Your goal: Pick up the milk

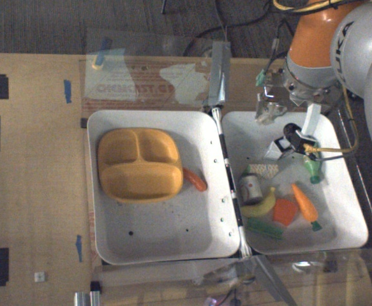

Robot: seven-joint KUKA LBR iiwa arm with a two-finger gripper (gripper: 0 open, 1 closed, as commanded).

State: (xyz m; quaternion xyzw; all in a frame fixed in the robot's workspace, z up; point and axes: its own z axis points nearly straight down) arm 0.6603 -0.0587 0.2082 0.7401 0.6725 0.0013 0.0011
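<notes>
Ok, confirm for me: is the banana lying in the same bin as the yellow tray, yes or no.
No: the banana lies in the right bin beside a small can, while the yellow tray sits in the left bin.

bins (154,247) white | tray (139,163) yellow-orange | sausage (195,180) beside it orange-red | banana (261,206) yellow | carrot (305,204) orange, green tip | pepper (285,211) red-orange | can (250,187) silver, dark label | arm (339,37) grey, orange band | bench (32,190) tan, blue tape marks
</notes>
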